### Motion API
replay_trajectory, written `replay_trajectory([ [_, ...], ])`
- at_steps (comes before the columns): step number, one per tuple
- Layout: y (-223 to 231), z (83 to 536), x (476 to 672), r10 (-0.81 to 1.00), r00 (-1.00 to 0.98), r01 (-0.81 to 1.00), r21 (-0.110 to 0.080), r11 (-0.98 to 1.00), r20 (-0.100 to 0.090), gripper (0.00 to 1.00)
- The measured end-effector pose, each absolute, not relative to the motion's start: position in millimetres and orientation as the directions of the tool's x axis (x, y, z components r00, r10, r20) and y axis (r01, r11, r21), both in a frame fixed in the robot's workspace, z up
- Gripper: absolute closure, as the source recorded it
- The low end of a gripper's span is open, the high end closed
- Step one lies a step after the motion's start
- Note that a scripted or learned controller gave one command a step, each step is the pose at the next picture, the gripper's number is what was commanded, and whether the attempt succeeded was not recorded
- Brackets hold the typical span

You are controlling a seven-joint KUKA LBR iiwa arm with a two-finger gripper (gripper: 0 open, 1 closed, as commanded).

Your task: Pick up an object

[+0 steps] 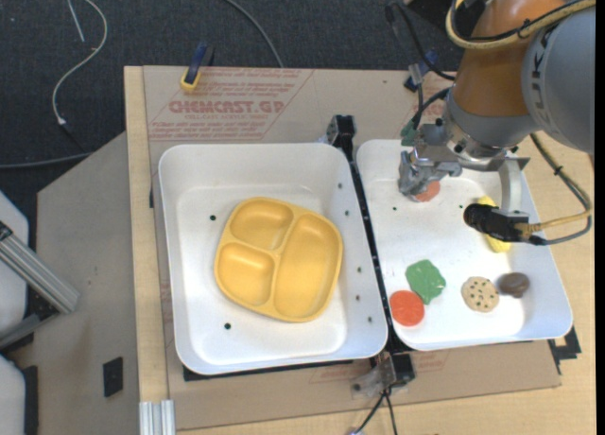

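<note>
My gripper (417, 182) reaches down into the far left part of the right bin (544, 324). It stands right over a small orange-red object (428, 192), which peeks out beneath the fingertips. Whether that object is gripped is hidden by the hand. Further toys lie in the same bin: a yellow piece (492, 225) partly under a black cable fitting, a green piece (425, 278), a red-orange disc (407, 307), a chocolate-chip cookie (480, 294) and a brown lump (513, 283).
The left bin (184, 187) holds a yellow divided plate (279, 257). A black clamp (341, 130) sits at the far end of the ridge between the bins. Cardboard lies under both bins, and cables run across the dark floor behind.
</note>
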State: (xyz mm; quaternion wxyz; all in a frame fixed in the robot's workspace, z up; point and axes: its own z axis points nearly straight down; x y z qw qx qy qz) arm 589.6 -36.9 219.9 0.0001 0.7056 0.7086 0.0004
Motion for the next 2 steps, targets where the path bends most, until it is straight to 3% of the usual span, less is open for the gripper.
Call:
replay_trajectory([
  [2, 60, 224, 591.3, 1.0, -0.004, 1.0, -0.003, 0.004, 0.002, 1.0],
])
